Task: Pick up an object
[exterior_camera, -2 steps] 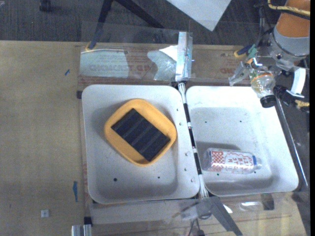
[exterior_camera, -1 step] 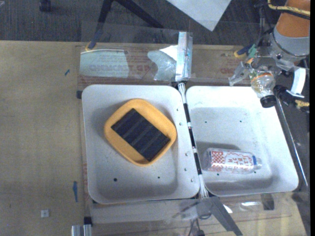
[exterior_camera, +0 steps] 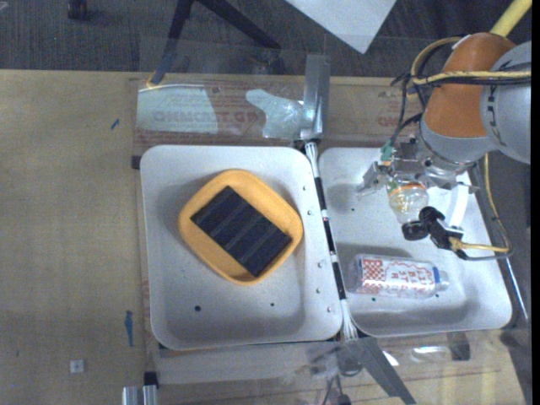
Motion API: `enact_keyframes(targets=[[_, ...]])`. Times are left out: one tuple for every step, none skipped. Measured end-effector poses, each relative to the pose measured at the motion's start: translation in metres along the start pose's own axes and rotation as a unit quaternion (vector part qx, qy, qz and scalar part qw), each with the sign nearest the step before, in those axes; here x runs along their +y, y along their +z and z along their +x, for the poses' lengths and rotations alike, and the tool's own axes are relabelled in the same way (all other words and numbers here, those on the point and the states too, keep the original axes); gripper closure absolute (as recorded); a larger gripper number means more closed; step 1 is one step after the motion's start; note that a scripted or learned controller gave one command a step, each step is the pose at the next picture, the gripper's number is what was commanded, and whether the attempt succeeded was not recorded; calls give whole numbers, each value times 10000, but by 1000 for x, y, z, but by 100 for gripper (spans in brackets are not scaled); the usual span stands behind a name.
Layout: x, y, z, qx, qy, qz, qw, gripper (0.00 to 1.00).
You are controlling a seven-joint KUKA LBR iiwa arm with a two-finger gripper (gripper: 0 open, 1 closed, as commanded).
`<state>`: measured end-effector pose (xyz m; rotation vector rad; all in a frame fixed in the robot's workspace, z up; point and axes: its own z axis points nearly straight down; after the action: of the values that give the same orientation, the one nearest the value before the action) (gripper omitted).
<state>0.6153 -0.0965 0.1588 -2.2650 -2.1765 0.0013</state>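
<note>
Packet [exterior_camera: 396,275], clear wrap with red and white print, lies flat on its side along the front edge of the right bin [exterior_camera: 485,306], long axis running left to right, nothing touching it. Likely target, since it's the only loose thing in the bin the arm [exterior_camera: 472,99] is working over. Pincer [exterior_camera: 392,188] sits low over the back half of the same bin, near the back-left corner, well apart from the packet. Too blurred and small to tell if the pincer is apart or together, so no grip claimed. The arm comes in over the right edge of the table [exterior_camera: 59,226], so the right bin is the easy reach. Left bin [exterior_camera: 169,310] holds a yellow dish [exterior_camera: 240,226] with a dark ribbed panel on top, sitting at an angle around the middle, well clear of the divider between the bins. It's bulky and wide, so probably a poor fit for a small pincer. The packet is flat and lies parallel to the front edge, so closing across its short width looks like the sensible grasp. Judged stage: positioning, pick not yet made.
</note>
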Motion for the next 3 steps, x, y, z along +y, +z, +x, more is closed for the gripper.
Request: enact_keyframes(targets=[[12, 73, -88, -4, 9, -19, 10000, 0], [25, -47, -110, -6, -465, -11, 9989, 0], [-11, 62, -57, 1, -1296, -6, 9916, 0]])
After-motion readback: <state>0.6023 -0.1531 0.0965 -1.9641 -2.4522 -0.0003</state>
